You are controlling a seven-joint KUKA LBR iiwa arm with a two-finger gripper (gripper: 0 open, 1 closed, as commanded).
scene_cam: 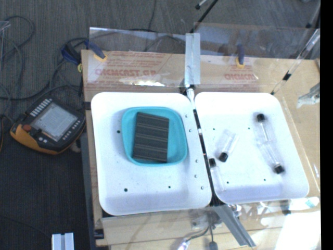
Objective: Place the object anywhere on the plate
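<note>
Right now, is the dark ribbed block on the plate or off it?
On it: the dark ribbed block lies flat inside the teal plate, in the left bin.

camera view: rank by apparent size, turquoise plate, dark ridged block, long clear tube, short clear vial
1. turquoise plate
2. dark ridged block, lying on the plate
3. long clear tube in the right bin
4. short clear vial in the right bin

All lie at about the same depth, so the ranking holds.
</note>
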